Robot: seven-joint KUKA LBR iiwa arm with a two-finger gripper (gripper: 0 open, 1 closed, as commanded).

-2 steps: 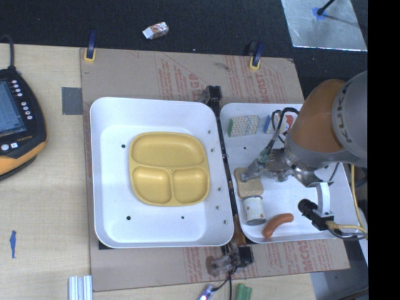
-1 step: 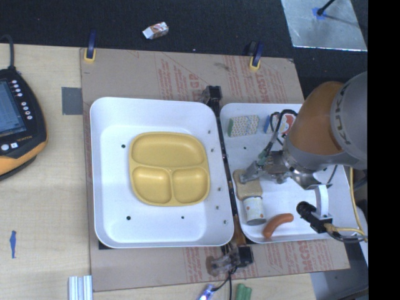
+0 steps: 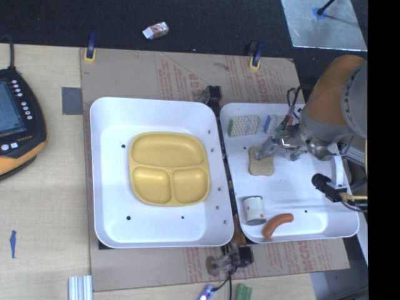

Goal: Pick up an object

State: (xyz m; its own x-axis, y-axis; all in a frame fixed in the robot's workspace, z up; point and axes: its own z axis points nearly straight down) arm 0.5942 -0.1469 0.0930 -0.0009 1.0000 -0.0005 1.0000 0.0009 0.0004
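Tan slice of toast [image 3: 261, 163] lies in the right bin [image 3: 325, 229] under my tool [image 3: 270, 147]; I cannot tell its grip, nothing lifted yet

2 white bins [image 3: 103, 167] on the table. left bin: 1 yellow divided plate [image 3: 169, 167]. right bin: 1 tan bread slice [image 3: 261, 164], 1 small can [image 3: 253, 209], 1 sausage [image 3: 277, 224], 1 patterned sponge [image 3: 244, 125], 1 blue pen-like item [image 3: 267, 124].

Yellow divided plate [image 3: 169, 168] in left bin [image 3: 103, 167]; can [image 3: 253, 209], sausage [image 3: 277, 225] in right bin [image 3: 325, 230]
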